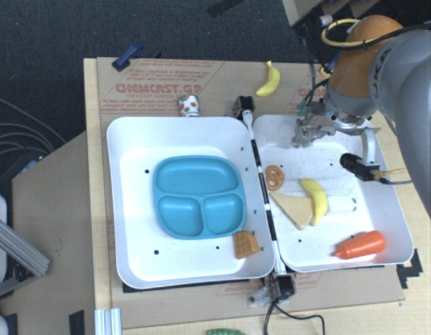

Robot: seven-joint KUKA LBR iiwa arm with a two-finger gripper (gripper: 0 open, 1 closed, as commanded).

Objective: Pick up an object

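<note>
the arm (383, 61) is seen over the right bin (393, 208), its gripper (309, 132) lowered at the far corner; whether it is apart or together cannot be told. nearer than the gripper a banana (316, 199) is laid against a wedge (292, 208), a carrot (360, 245) beyond them, a pretzel (274, 177) closest.

Bench (166, 82) w/ two white bins (124, 187), (397, 222) side by side, plus banana (269, 81) behind them.

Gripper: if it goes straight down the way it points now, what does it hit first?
Probably bare floor of the right bin, near its top edge. The gripper hangs over an open patch; the pretzel and banana lie nearer the camera. Depth is unclear.
</note>
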